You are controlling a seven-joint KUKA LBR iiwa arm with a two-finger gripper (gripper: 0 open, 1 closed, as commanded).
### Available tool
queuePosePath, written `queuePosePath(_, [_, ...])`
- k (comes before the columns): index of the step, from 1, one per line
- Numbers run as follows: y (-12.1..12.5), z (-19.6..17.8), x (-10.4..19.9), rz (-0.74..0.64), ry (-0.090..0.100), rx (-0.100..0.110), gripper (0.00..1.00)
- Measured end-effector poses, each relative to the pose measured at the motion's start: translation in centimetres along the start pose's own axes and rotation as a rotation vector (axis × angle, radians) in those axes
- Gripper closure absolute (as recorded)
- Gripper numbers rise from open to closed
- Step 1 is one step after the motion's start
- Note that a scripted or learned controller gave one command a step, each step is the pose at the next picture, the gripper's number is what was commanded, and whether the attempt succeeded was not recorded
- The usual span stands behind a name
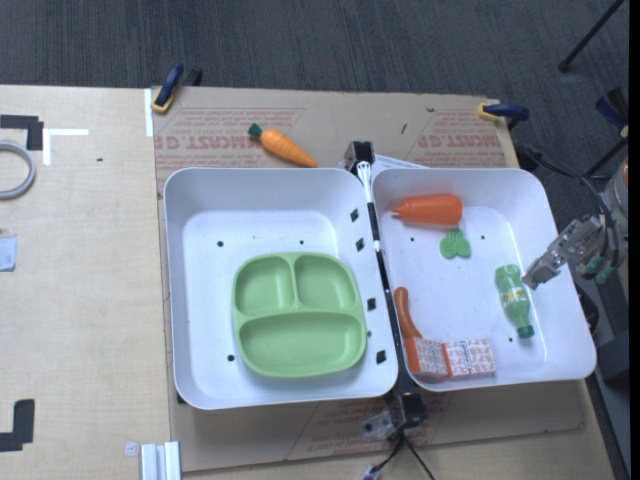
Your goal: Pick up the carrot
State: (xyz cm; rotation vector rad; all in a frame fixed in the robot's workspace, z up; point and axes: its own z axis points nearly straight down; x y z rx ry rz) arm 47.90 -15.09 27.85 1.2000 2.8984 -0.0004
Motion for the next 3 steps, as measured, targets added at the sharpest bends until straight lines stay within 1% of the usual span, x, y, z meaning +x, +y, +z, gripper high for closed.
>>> queuePosePath(1, [-5.1, 1.6, -5.0, -0.059, 0.000, 0.000, 1.00])
queuePosePath(2, [-3.2, 18.6, -3.0, 0.153, 0.003, 0.001, 1.00])
queuePosePath(3, [-3.8, 10.3, -4.1, 0.106, 0.001, 0.001, 1.00])
